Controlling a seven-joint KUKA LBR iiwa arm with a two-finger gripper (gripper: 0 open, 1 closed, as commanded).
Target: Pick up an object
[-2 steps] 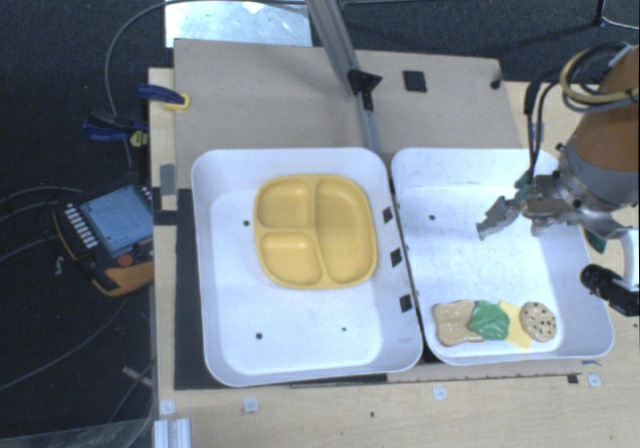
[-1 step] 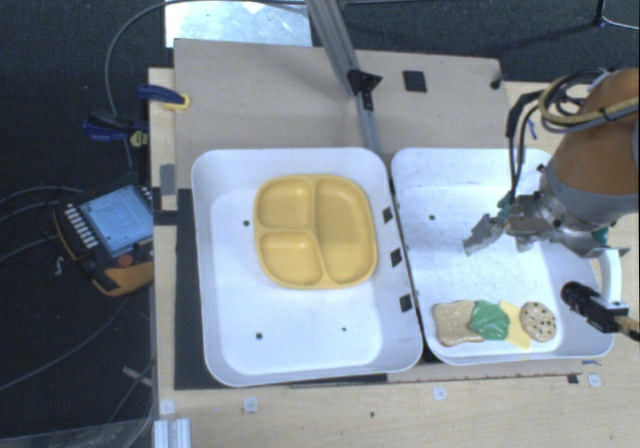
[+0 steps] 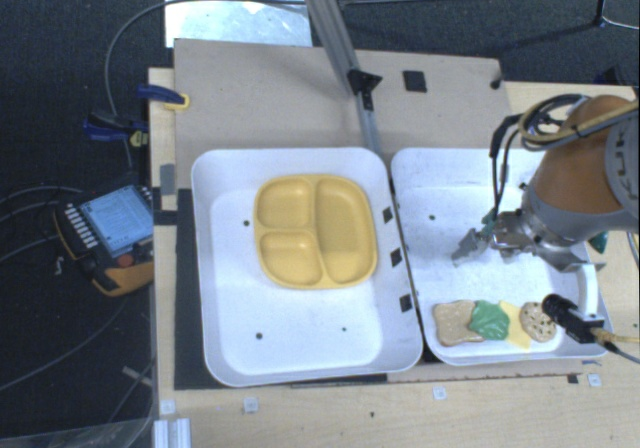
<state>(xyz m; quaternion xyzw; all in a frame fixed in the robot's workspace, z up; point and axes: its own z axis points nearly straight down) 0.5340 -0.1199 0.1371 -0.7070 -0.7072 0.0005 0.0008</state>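
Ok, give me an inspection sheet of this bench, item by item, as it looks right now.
Surface: tan bench board bearing two shallow white bins, left bin and right bin.
Job's things: tan bread-shaped toy, green leaf-shaped toy, yellow cheese-like slice, round speckled cookie, all along the right bin's near edge.
Clutter: yellow three-compartment plastic plate in the left bin.
End effector: hovering over the right bin, holding nothing seen.
Cables: black cables looped on the arm; others across the floor.
Surroundings: dark carpet, blue-screened handheld pendant at left.

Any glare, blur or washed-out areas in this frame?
Camera view: white bins are bright, nearly washed out; glare on the reflective sheet at top; gripper is soft and small; food pieces are low in detail.
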